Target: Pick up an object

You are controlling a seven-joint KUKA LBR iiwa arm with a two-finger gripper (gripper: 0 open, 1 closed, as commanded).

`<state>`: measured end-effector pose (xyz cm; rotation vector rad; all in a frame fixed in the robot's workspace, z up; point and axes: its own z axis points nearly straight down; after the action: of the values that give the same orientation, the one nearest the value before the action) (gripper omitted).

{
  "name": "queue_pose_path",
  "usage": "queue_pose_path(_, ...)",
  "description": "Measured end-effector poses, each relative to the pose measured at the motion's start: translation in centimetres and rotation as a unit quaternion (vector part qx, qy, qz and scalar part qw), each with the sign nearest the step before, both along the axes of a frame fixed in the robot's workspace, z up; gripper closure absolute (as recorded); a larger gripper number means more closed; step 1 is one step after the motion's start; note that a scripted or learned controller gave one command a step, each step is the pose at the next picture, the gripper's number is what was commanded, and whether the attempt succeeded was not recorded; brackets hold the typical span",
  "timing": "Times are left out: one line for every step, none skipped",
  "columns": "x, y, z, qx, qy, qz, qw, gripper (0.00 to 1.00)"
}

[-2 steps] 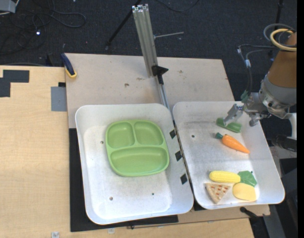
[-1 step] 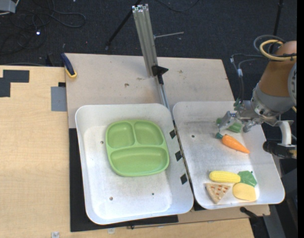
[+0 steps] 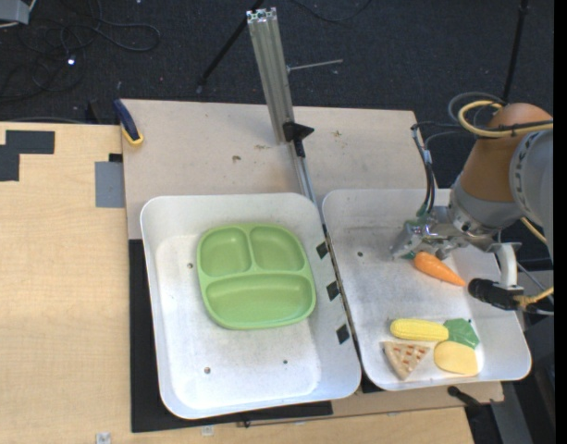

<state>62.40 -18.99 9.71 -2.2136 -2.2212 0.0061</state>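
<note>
A: Two white bins sit side by side on the table; which one matters here?

B: The right bin. The carrot lies in it, up toward the back, and the gripper is low just behind the carrot's blunt end, touching it or nearly so.

A: Is it holding the carrot?

B: I judge not. The carrot rests flat on the bin floor beside the gripper, not between its tips. Whether the gripper is spread or pinched I cannot tell; the metal parts blur together.

A: And the other toys?

B: The corn cob, the pizza slice, the yellow piece and the green piece cluster nearer the front than the carrot, well apart from it. That probably leaves the carrot easiest to reach.

A: The left bin?

B: It holds the green divided plate, far left of the carrot.
</note>
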Motion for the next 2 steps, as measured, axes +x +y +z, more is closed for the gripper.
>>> queue_pose_path(0.1,0.1,-0.6,-0.0007,-0.003,0.0,1.0,0.0)
queue_pose_path(0.3,0.1,0.5,-0.0002,-0.005,0.001,1.0,1.0)
